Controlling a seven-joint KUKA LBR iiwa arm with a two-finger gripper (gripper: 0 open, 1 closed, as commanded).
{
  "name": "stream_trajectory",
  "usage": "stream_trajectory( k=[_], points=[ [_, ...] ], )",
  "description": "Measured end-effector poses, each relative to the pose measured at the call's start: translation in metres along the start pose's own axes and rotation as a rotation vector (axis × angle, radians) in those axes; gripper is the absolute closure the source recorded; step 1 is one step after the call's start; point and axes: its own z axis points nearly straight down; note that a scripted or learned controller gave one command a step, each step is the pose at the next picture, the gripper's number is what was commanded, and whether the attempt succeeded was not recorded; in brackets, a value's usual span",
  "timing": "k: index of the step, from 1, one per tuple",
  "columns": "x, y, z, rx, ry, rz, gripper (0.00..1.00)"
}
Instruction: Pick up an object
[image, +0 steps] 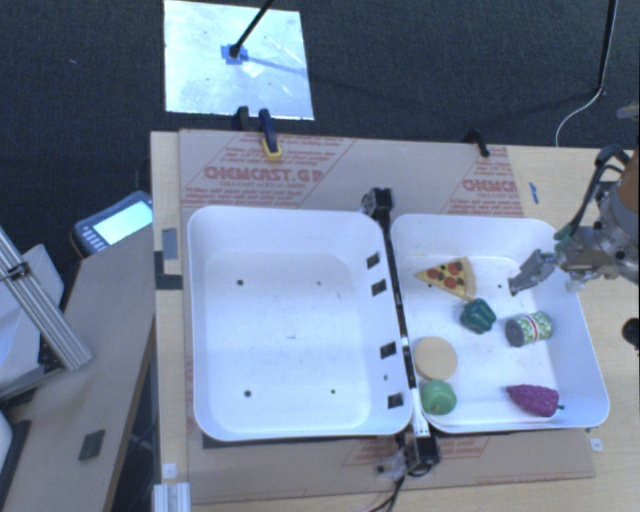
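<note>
Can (528, 328) lying crosswise, left-right

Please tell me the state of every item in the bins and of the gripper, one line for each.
pizza slice: lying flat, right bin
green pepper: resting, untouched
small can: on its side
tan disc: flat
green ball: near the divider
purple grapes: near the front wall
gripper: above the right bin, holding nothing

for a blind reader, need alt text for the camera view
A robot gripper hangs over the right bin, which holds a pizza slice, green pepper, can, round cracker, green apple and purple grapes.
</note>
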Motion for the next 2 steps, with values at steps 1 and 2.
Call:
stream_trajectory(
  k=[1, 2],
  points=[
    [0.0, 0.001, -0.011, -0.004, -0.001, -0.003, 1.0],
    [0.088, -0.039, -0.113, -0.008, 0.002, -0.009, 1.0]
  ],
)
